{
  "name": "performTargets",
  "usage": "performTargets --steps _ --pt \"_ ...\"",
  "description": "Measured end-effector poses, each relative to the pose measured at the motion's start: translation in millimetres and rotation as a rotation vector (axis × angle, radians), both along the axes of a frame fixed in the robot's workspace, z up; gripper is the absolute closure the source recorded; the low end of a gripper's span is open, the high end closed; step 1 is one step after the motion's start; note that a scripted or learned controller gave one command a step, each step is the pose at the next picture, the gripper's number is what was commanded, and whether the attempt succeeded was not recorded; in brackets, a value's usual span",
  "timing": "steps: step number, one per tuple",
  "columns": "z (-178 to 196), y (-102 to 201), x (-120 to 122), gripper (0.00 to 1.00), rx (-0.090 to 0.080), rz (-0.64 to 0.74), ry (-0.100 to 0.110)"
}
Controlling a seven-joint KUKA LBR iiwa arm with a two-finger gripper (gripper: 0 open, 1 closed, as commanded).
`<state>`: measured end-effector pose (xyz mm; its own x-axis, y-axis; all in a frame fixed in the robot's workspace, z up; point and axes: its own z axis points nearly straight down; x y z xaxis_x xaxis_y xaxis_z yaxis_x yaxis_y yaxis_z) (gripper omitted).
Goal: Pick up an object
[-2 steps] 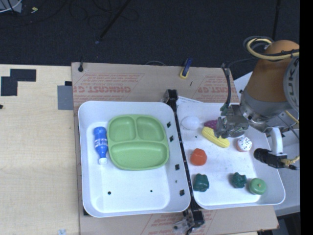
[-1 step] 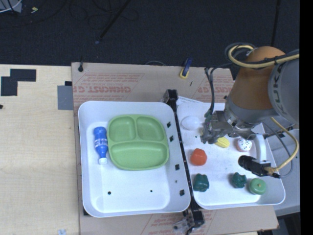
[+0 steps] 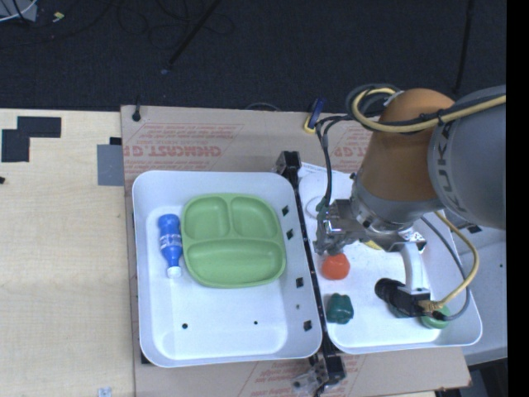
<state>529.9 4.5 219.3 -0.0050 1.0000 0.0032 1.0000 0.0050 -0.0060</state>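
Closest to camera, right shallow white bin point(image 3: 372, 333): 1 small dark green lumpy plastic piece point(image 3: 339, 308), near the bin's left wall. Just behind it lay 1 small orange-red rounded object point(image 3: 335, 266), taken as the pick target. The two-finger gripper point(image 3: 331, 231) hung right over its far edge; contact could not be judged. Whether the gripper was spread or pressed together could not be told, and nothing was seen held.

Judgement: target looked light, smooth and stiff, and liable to roll or squirt out. Take hold across its widest middle, from straight above.

Further back, left white bin point(image 3: 215, 329): 1 pale green 3-compartment plastic plate point(image 3: 233, 240), with 1 small blue bottle point(image 3: 169, 243) just beside it.
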Motion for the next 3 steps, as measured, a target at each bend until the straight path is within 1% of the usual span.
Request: performTargets --steps 1,2,3 --pt "-2 33 -11 1.0 -0.002 -0.002 0.0" --pt "4 19 -13 1.0 -0.003 -0.005 -0.002" --pt "13 37 -7 1.0 -0.003 -0.003 -0.003"
